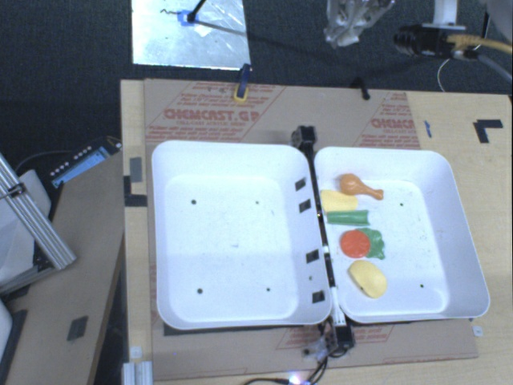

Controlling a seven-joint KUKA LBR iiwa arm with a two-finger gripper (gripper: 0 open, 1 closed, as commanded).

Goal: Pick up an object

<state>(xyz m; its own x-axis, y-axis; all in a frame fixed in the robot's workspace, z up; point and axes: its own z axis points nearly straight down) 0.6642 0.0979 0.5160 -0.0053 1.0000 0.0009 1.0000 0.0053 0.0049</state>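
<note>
The right bin (449, 215) holds several toy foods along its left side. An orange drumstick (358, 186) lies at the top, with a yellow piece (337, 201) and a green bean pod (348, 216) just below it. Under those sit a red tomato with green leaves (359, 243) and a pale yellow potato shape (368, 278). My gripper (346, 24) hangs high at the top of the view, well behind the bins and far from every object. Nothing shows between its fingers.
The left bin (232, 231) lies beside the right one, joined by a black hinge strip (319, 223). A shiny metal sheet (191, 20) lies at the back left. A metal frame (32, 223) stands at the left edge. Cables (457, 46) run at the top right.
</note>
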